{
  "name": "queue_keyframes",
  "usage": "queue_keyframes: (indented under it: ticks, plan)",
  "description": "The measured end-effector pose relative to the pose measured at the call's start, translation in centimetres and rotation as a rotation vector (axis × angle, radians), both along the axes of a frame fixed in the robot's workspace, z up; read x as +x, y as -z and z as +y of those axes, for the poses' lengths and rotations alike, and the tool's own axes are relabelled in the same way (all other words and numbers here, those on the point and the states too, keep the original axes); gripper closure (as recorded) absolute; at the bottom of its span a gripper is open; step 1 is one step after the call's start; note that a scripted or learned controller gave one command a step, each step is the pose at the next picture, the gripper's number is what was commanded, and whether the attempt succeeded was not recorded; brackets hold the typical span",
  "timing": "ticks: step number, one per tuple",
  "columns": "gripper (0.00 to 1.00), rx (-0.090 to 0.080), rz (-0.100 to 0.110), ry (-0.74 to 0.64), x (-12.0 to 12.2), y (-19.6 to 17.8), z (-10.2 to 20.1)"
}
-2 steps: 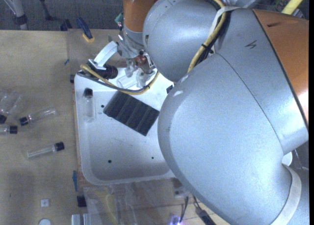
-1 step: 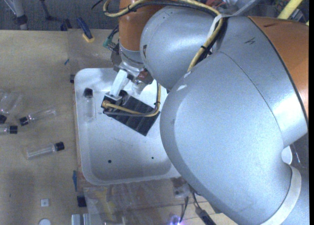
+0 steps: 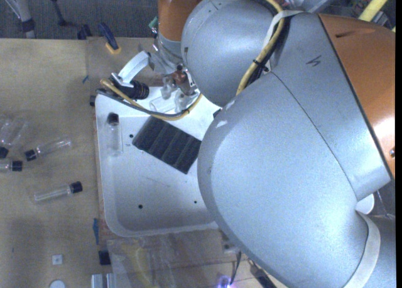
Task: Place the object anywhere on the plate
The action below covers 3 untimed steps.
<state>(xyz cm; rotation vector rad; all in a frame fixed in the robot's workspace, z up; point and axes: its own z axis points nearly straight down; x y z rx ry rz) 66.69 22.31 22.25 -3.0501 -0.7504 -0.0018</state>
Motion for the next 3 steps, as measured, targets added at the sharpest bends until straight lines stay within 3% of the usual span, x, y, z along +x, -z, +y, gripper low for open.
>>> queue_keyframes:
  ticks: [1,2,3]
  plan:
    - [1.0,-0.001,0.007,-0.342,-1.0,1.2,0.3]
    - [1.0,-0.001,0.006,-0.978,-0.9,2.2,0.3]
    - [1.0,-0.001,0.004,-0.345,-0.1,3.3,0.2]
